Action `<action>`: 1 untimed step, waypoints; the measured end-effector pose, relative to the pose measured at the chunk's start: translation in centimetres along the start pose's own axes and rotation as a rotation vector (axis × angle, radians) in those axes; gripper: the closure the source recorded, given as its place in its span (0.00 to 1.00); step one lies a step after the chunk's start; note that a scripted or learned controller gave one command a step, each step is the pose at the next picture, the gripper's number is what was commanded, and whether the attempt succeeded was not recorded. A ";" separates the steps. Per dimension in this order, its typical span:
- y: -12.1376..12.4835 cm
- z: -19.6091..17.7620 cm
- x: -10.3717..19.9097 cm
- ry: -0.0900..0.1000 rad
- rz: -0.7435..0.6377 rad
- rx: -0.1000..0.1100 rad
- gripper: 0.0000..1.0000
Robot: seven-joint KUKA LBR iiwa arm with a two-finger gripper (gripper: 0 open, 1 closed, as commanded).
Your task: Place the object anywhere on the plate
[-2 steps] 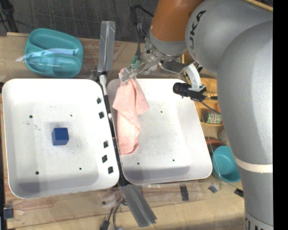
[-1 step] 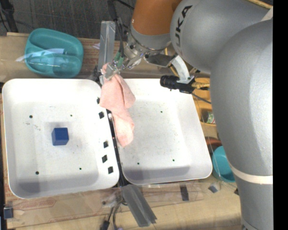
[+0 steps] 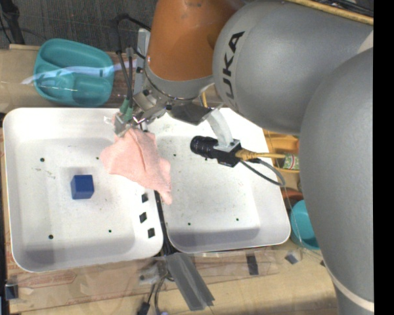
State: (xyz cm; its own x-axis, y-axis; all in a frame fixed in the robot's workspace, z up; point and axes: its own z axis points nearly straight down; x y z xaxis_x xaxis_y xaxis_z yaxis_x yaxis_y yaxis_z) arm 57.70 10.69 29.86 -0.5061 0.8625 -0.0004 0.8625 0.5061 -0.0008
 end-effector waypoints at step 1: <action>4.9 -10.9 -1.5 -0.002 -0.322 -0.004 1.00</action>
State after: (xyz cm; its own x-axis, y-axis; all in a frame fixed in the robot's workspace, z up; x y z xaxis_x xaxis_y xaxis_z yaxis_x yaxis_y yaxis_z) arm 62.73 11.86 40.74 -0.7533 0.6577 -0.0027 0.6577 0.7533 0.0023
